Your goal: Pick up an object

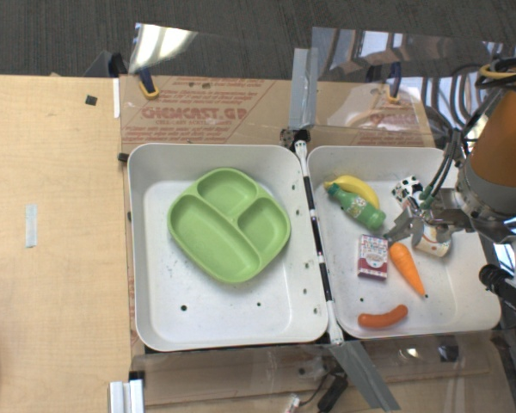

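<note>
The right bin [464,317] holds several items. A yellow banana [358,186] lies beside a green bottle [358,206]. A red and white carton [373,257], an orange carrot [406,268] and a red sausage [383,317] lie nearer the front. A black and white ball [406,188] sits toward the back. My gripper [415,227] hangs low in this bin, just above the carrot's thick end, next to a small beige object [435,247]. Its fingers stand open and nothing shows between them.
The left bin [155,317] holds a green divided plate [230,224]. A metal divider [314,239] separates the two bins. Cardboard [198,110] stands behind them. The grey and orange arm [499,157] reaches over the right bin's far right side.
</note>
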`<action>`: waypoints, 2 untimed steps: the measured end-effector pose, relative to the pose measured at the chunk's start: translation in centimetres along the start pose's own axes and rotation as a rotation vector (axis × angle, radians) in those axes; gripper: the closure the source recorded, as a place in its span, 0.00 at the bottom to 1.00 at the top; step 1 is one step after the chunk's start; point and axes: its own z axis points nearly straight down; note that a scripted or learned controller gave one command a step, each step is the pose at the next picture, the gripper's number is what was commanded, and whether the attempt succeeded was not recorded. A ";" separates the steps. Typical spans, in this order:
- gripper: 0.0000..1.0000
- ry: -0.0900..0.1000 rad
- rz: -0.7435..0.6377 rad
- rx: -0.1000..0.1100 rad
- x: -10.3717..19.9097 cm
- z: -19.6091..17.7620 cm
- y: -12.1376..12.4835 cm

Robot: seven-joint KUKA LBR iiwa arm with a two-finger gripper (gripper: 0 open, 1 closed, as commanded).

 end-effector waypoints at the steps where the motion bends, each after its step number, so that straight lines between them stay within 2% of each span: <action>1: 0.00 0.000 -0.007 -0.003 -7.4 13.2 -1.4; 2: 1.00 0.002 -0.001 -0.002 -7.4 12.4 -1.4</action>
